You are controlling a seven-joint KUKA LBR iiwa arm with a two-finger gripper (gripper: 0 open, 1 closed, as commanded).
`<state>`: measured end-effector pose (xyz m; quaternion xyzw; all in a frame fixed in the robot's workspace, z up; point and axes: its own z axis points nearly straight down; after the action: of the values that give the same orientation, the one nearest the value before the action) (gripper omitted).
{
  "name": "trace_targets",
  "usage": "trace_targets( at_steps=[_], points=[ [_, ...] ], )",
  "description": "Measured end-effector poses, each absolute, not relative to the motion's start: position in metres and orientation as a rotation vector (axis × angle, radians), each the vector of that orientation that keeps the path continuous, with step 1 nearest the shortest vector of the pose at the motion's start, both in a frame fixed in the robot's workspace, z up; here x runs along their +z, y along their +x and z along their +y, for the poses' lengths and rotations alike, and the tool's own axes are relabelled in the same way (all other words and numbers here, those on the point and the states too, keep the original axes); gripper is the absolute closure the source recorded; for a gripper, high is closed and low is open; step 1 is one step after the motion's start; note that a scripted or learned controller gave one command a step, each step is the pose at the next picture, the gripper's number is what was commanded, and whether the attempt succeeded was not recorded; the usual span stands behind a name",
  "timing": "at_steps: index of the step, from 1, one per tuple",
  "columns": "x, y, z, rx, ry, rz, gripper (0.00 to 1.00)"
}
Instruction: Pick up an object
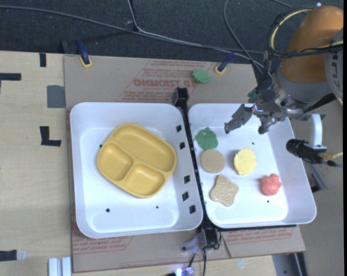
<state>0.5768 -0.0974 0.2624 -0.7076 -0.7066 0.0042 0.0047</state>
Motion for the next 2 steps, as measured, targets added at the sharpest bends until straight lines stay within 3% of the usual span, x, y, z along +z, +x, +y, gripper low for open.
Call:
trace_targets(
  at_steps=[1, 2],
  points=[
    [0.269, 0.579, -0.097, 0.002, -2.220, -2.222, 0.00],
    [0.205, 0.576, -0.093, 0.008, -2.217, -2.219, 0.00]
  ],
)
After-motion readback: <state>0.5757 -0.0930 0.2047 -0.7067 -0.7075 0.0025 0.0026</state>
